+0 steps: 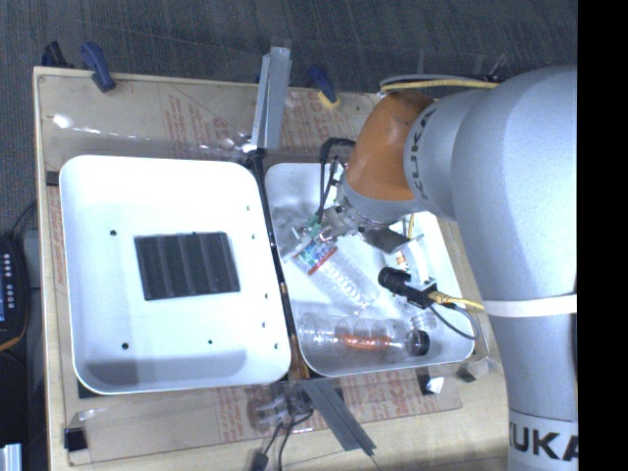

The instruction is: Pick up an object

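Arm point(491, 204) reaches in over the right bin point(290, 186), with its orange band above that bin's far half. The pincer point(326, 226) hangs low in the far-left part of the right bin, close to the wall beside the other bin. Whether the pincer is open or closed cannot be told; the wrist covers it from this angle.

Labelled bottle point(329, 263) is clear plastic with a red, blue and white label. It lies tilted on the bin floor just below the pincer in the view, label end nearest the tip. It may be touching the pincer, but the view is too cluttered to be sure.

A second clear bottle point(353, 339) lies on its side along the bin's near wall, farther below the pincer. It has coppery-orange contents and a black cap point(420, 341) pointing to the view's right. It is near the labelled bottle; contact unclear.

A small white item with an orange mark point(410, 251) sits right of the pincer, partly under the arm and too small to identify.

The left bin point(88, 194) is left of the pincer, just beside the right bin. A dark ridged rectangle point(186, 265) lies flat on its floor, well apart from the pincer.

Beyond the pincer, on the bench's point(147, 116) far edge, a grey metal bar point(272, 91) stands over the seam between the bins. A blue clamp point(96, 67) is far to the left.
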`<action>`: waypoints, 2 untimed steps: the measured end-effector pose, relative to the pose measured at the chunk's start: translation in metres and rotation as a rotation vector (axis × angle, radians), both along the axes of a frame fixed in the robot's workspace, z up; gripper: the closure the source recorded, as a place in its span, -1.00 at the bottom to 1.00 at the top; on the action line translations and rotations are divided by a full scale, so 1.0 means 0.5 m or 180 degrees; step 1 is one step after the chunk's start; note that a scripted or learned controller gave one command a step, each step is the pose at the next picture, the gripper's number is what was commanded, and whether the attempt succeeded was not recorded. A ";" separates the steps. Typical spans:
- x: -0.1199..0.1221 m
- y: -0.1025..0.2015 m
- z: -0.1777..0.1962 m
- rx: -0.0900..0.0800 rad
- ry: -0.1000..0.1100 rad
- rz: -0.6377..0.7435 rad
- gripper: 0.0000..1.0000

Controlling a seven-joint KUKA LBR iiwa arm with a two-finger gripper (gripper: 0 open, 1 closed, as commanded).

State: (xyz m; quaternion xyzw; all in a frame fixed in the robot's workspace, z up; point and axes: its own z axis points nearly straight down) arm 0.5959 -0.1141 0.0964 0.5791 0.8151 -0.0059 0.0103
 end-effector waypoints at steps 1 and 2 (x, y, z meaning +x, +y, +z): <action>0.002 0.007 0.021 0.0015 0.0006 0.0020 1.00; 0.118 0.096 0.193 0.0068 0.0031 -0.0083 1.00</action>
